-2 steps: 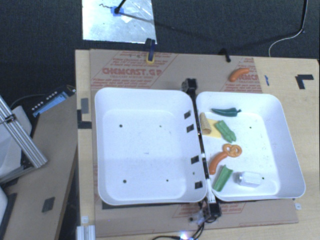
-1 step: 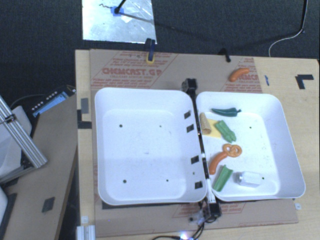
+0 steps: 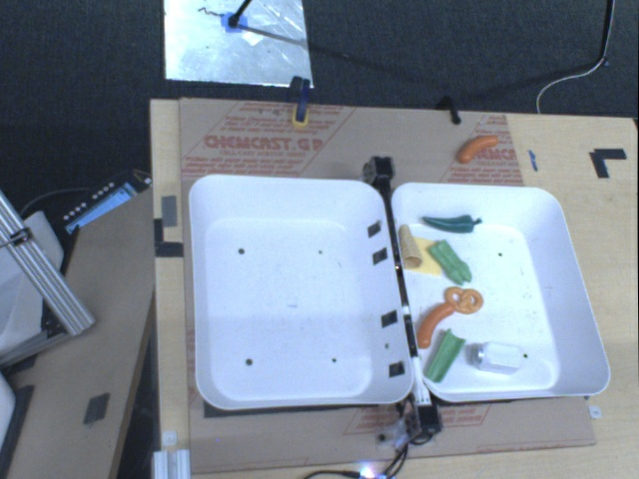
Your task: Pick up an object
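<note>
The right bin (image 3: 569, 267) holds several small items. A dark green pepper (image 3: 452, 224) lies near its back. Below it sit a yellow wedge (image 3: 423, 256), a pale cone-like piece (image 3: 409, 246) and a green pickle (image 3: 451, 261). An orange pretzel (image 3: 464, 299) and an orange sausage (image 3: 434, 323) lie at the middle. A green cylinder (image 3: 443, 356) and a clear white-capped bottle (image 3: 496, 356) rest near the front.
The left bin (image 3: 290, 297) stands beside the right one, joined by black clips (image 3: 377, 230). An orange sausage-shaped piece (image 3: 477, 148) lies on the cardboard behind the right bin. A silver sheet (image 3: 238, 26) lies at the back left.
</note>
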`<move>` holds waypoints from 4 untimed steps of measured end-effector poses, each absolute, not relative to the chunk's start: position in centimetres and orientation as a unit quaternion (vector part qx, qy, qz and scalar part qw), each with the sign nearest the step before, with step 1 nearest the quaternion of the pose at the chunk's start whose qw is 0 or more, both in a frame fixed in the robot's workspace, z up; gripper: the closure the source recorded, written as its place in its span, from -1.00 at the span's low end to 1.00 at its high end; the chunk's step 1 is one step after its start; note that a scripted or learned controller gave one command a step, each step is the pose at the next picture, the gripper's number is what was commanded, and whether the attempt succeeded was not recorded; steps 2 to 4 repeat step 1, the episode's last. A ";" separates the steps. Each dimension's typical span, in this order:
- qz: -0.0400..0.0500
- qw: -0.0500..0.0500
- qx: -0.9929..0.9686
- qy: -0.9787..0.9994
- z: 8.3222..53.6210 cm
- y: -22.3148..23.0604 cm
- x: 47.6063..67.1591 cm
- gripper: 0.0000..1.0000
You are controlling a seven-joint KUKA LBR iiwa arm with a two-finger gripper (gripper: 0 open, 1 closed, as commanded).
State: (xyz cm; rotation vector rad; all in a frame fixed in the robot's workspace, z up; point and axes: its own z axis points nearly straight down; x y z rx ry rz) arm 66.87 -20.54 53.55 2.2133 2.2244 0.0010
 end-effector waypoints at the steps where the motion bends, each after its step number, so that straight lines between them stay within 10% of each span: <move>1: 0.000 0.002 0.705 0.709 53.6 -20.5 66.9 1.00; 4: 0.000 0.002 0.705 0.709 53.6 -20.5 66.9 1.00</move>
